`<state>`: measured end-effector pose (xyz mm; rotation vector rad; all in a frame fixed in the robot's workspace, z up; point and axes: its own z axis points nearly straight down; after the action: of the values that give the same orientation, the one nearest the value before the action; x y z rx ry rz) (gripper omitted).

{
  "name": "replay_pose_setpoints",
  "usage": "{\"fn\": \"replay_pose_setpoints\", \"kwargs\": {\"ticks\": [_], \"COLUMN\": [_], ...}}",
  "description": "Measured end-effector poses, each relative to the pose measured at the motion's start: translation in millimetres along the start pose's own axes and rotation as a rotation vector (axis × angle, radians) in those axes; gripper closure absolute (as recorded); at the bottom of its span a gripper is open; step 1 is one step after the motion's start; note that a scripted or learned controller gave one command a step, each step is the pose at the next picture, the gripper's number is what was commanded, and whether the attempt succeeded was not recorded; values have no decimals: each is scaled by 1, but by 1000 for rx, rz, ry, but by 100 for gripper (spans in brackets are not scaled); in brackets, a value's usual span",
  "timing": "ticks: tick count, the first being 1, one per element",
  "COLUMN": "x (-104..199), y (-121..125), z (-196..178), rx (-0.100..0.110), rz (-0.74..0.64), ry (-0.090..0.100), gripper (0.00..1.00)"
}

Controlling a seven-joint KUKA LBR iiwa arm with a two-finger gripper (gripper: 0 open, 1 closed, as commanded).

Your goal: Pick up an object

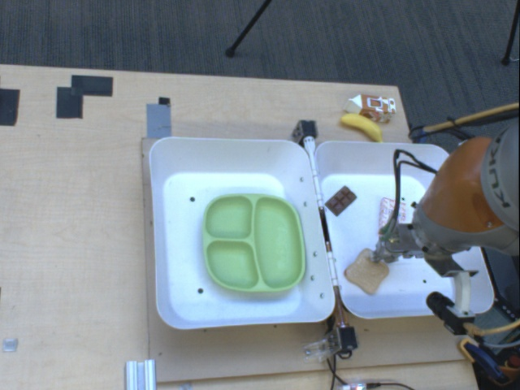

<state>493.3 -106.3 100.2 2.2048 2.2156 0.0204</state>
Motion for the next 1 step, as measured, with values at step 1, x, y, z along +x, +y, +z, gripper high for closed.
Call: {"fn": "replay_pose_setpoints", "kwargs": {"ticks": [1], "x": [0], "y": [0], "z": [1], "rx": [2], "rz": [0], "ry": [0], "gripper": [0]}}
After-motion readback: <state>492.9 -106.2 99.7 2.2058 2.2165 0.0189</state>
